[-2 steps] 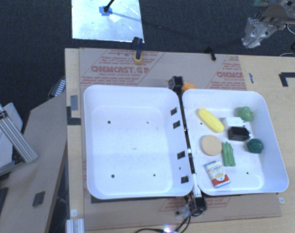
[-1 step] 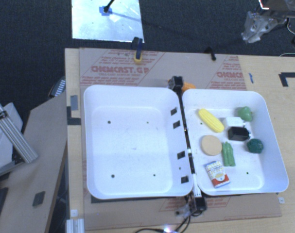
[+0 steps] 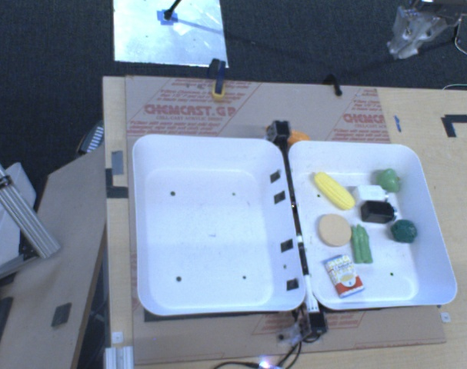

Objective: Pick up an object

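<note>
The right bin [image 3: 429, 206] holds several small items: a yellow corn cob [image 3: 333, 190], a tan round disc [image 3: 335, 230], a green pod [image 3: 361, 244], a red and white carton [image 3: 343, 274], a black block [image 3: 377, 211], a white piece [image 3: 369, 194], a light green item [image 3: 387, 180] and a dark green item [image 3: 404, 231]. My gripper [image 3: 406, 37] hangs at the top right, beyond the bench's far edge, well away from both bins and with nothing seen in it.
The left bin [image 3: 141, 206] sits beside the right one, joined by a black hinge strip [image 3: 291, 221]. An orange item [image 3: 298, 137] lies just behind the bins. A shiny metal plate [image 3: 169, 21] lies on the floor at the back. Cables run past it.
</note>
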Tool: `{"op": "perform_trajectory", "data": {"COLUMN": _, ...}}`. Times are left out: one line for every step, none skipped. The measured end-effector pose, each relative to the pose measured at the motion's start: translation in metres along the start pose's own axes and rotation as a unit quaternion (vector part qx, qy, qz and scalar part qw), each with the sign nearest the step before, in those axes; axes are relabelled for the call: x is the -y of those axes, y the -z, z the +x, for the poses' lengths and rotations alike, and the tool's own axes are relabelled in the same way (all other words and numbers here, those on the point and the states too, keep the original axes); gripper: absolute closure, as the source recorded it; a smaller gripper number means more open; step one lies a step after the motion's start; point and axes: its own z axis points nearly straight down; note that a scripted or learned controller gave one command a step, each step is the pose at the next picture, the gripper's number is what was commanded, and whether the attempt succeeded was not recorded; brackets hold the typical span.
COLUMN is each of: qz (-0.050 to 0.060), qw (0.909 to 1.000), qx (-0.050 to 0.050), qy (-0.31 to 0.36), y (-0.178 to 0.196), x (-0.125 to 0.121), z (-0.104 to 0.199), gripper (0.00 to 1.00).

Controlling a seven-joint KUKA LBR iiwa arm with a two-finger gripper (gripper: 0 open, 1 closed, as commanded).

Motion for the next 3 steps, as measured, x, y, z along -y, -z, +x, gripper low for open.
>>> {"op": "perform_trajectory", "data": {"qz": 0.001, "qw": 1.0, "qx": 0.0, "qy": 0.0, "y": 0.018, "x": 0.0, "z": 0.003, "gripper": 1.0}}
{"op": "perform_trajectory", "data": {"qz": 0.001, "qw": 1.0, "qx": 0.0, "qy": -0.001, "y": 0.026, "x": 0.0, "z": 0.001, "gripper": 1.0}}
{"op": "perform_trajectory", "data": {"qz": 0.01, "qw": 0.9999, "qx": -0.001, "qy": -0.003, "y": -0.122, "x": 0.043, "z": -0.007, "gripper": 1.0}}
